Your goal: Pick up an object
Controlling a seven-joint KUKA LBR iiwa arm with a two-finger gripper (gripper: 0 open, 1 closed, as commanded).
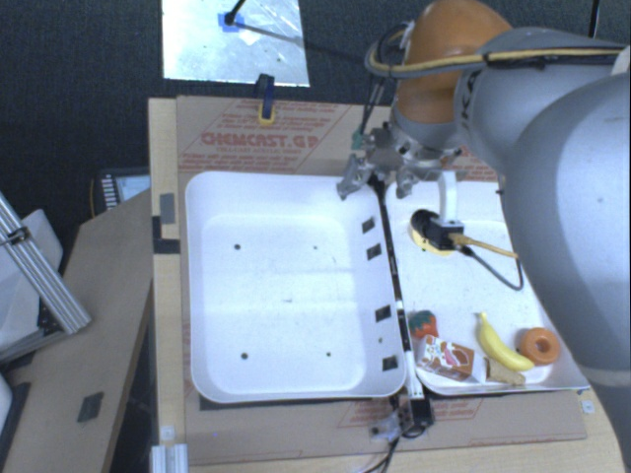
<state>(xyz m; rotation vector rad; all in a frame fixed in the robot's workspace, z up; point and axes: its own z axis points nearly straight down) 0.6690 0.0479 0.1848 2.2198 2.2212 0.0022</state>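
The gripper (380,180) hangs at the far end of the wall between the two bins, fingers spread apart and holding nothing. The banana (496,344) lies in the right bin (483,227), at its near edge, well apart from the fingers. Its long side runs far to near.
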